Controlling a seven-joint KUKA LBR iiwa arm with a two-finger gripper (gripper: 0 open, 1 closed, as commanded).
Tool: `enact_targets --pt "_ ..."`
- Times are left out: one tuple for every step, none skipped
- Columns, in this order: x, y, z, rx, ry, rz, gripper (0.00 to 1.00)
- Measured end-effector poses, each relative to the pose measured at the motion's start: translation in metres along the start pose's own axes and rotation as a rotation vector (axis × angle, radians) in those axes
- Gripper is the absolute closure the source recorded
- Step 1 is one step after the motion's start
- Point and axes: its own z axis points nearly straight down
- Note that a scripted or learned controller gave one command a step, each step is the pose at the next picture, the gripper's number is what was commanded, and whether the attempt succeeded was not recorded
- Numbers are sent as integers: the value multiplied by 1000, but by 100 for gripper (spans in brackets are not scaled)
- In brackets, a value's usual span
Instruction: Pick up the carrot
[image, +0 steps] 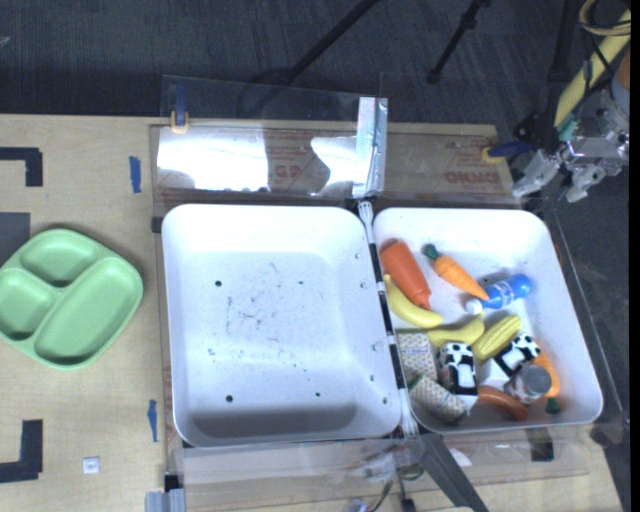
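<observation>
Bench: carrot (452, 270) in right bin (520, 228); hand (566, 172) outside it, grip state unclear; no legible labels.

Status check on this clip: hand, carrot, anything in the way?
Hand outside the right bin, beyond its far corner. Carrot lies loose in that bin. Blue bottle at its tip, banana nearby.

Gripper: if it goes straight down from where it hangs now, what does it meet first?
Probably the bench edge just beyond the right bin's far right corner, not the carrot. The gripper hangs outside the bin; depth is unclear.
</observation>
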Motion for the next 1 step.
enact_targets --pt "53 -5 100 0 0 -172 0"
